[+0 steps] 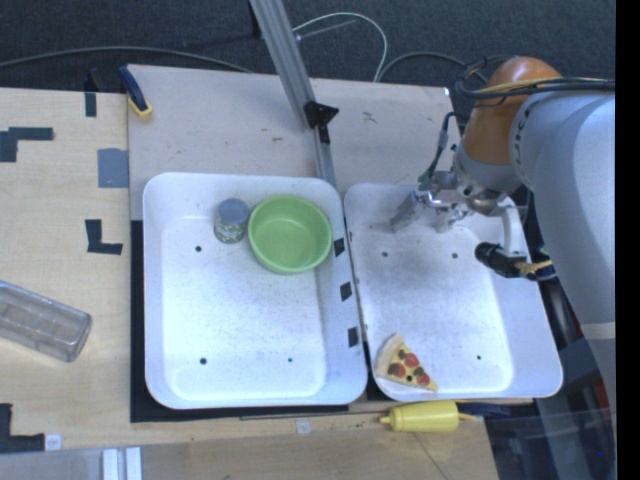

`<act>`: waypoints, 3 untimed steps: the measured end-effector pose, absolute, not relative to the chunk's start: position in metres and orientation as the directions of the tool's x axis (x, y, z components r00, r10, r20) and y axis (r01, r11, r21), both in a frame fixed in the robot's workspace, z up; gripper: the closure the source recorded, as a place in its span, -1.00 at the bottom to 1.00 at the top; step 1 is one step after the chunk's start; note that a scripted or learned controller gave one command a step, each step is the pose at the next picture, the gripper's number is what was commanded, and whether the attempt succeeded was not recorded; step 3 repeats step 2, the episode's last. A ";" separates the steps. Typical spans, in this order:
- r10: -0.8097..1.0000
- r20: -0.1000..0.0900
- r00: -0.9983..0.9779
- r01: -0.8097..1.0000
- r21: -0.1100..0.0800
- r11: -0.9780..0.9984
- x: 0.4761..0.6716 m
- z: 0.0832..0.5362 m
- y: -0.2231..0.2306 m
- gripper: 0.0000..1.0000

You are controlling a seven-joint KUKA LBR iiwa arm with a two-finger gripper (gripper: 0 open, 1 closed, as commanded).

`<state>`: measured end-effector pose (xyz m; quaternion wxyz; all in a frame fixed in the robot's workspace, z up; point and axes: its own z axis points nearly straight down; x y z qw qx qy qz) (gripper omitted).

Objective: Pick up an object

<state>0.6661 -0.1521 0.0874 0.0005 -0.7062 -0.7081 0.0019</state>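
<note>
Jaws over right bin [520,353] far end, spread unclear; nothing seen between them.

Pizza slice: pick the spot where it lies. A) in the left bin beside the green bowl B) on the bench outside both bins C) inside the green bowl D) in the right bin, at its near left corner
D: the pizza slice lies on the floor of the right bin at its near left corner, far from the green bowl in the left bin.

Bench [220,118] with two white bins [170,368]
</note>
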 end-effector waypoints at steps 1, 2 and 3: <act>1.000 -0.003 -0.004 1.000 -0.002 0.004 0.667 0.099 -0.152 1.00; 1.000 -0.001 -0.002 1.000 0.004 0.002 0.673 0.156 -0.158 1.00; 1.000 -0.001 -0.002 1.000 0.004 0.002 0.673 0.156 -0.158 1.00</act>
